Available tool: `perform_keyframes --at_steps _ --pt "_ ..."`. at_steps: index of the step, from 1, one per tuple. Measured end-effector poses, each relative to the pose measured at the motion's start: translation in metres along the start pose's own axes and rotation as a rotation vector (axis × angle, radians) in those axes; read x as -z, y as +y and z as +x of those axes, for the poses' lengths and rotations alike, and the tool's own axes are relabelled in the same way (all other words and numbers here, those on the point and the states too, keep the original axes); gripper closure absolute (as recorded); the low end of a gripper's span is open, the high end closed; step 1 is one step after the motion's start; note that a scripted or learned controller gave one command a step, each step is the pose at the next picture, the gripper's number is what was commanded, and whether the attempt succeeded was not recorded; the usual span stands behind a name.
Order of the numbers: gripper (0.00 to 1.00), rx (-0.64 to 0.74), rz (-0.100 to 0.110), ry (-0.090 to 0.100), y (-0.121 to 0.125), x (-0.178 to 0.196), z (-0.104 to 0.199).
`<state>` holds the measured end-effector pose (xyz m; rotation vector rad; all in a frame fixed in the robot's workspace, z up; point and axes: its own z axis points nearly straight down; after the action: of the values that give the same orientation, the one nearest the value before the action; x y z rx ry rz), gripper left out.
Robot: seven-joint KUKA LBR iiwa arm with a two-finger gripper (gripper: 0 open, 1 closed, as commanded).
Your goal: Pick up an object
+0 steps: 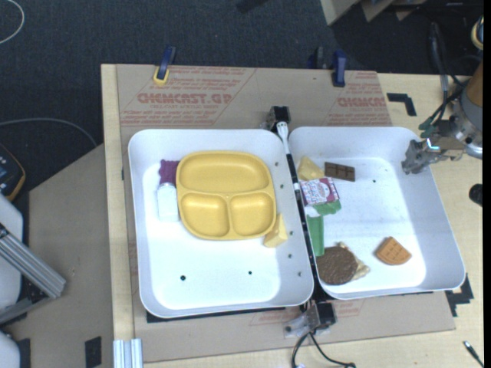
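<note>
At right bin's far rim: gripper (415,158) parked, nothing held; finger state can't be told
Risk: rim of right bin (430,228) could get clipped; cookie (392,251) missed

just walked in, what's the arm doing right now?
Pick attempt, nothing grabbed yet. The claw hangs over the right rim of the right bin, with nothing visible between its tips. That bin holds a brown round cookie, an orange cracker, a chocolate bar and a pink-and-green packet, all lying apart from the claw. The left bin holds a yellow divided tray, with a white bottle beside it.
</note>
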<state>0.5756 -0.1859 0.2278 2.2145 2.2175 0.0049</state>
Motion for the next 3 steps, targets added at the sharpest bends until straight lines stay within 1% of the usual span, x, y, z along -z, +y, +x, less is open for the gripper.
perform_keyframes --at_steps 1,2,3 --pt "1.00 0.004 0.002 0.002 0.034 -0.002 0.049" --pt "1.00 0.004 0.003 0.003 0.046 -0.005 0.094" --pt "1.00 0.003 0.003 0.003 0.069 -0.014 0.144"
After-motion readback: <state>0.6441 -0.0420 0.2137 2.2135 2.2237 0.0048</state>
